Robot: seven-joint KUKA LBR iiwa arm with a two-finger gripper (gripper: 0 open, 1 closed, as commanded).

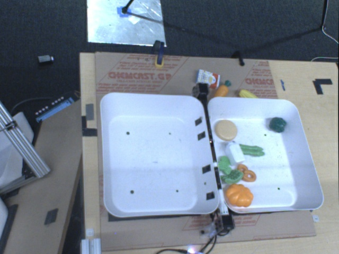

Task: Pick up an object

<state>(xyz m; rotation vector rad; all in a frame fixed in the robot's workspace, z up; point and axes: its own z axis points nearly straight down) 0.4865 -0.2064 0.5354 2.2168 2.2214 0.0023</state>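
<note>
Pumpkin (239,194), at six o'clock in the right bin (304,142), looks light, hard, slick: grip its ribbed sides; pincer state I cannot tell.

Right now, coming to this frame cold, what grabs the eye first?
The cluster of toy food in the right bin: an orange pumpkin at its near-left corner, green pieces and a pretzel-like ring just above it, a tan round disc farther back, and a dark green lump off toward the far right. Beside it sits the left bin, a broad white expanse.
</note>
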